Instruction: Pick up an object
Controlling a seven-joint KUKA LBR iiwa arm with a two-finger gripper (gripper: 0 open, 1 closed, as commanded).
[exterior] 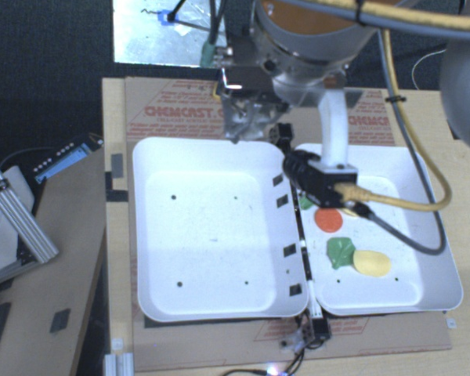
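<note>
Camera view: we see three pick candidates, all in the right bin (441,287). An orange-red disc (328,220) sits left of the bin's centre, a green lump (341,251) just beside it at 6 o'clock, and a yellow piece (372,263) touches the green one at 4 o'clock from the disc. Another green scrap (305,204) peeks out at the disc's 10 o'clock, mostly hidden, so we skip it.

We read these as small, light toy-like pieces, probably plastic or foam, with no breakage risk. The disc looks flat and low, so it is likely slippery to pinch; we'd take it across its edge. The yellow piece looks rounder and thicker, so it's the easier grab: close across its short axis, on the side away from the green lump.

The left bin (211,233) has nothing for us. Both bins sit on a cardboard sheet (180,110) on the tabletop (82,233).

The gripper (247,124) hangs over the left bin's far rim, at 11 o'clock from the disc and well apart from all three pieces. We can't tell whether it's spread or closed, and nothing is visibly held. The arm comes in from 1 o'clock with the wrist pointing down. In our judgement the approach hasn't started.
</note>
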